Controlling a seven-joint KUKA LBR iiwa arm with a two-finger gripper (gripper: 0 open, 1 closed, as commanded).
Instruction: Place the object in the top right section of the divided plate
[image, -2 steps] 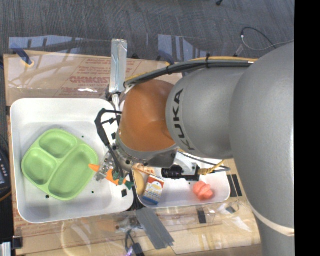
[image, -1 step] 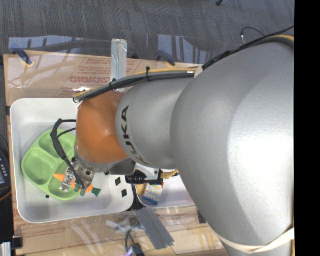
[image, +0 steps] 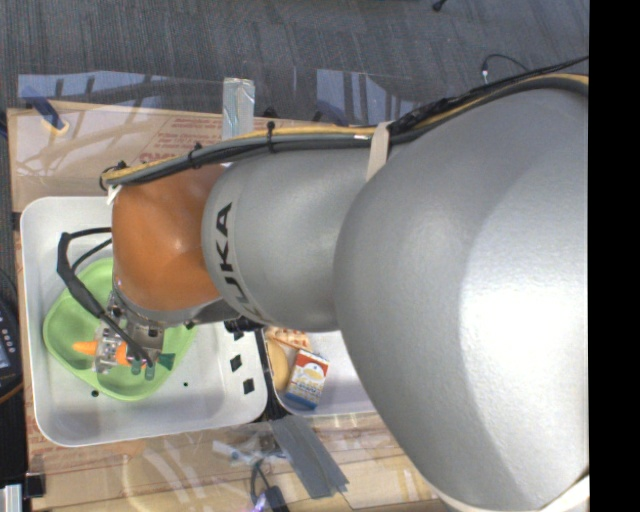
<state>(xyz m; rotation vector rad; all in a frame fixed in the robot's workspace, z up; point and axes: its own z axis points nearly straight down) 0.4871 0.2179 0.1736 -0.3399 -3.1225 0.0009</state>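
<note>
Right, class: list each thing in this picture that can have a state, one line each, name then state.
green divided plate: lying flat in the left bin, partly covered by the arm.
orange object: resting on the plate, beside the gripper.
gripper: lowered over the plate.
small carton: lying in the right bin, by the divider.
left bin: holding the plate.

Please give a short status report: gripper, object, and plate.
Gripper low over green divided plate in left bin. Orange object on plate beside it, grasp unclear. Arm hides much of plate.

Gripper (image: 122, 357) over green divided plate (image: 62, 335)
</note>
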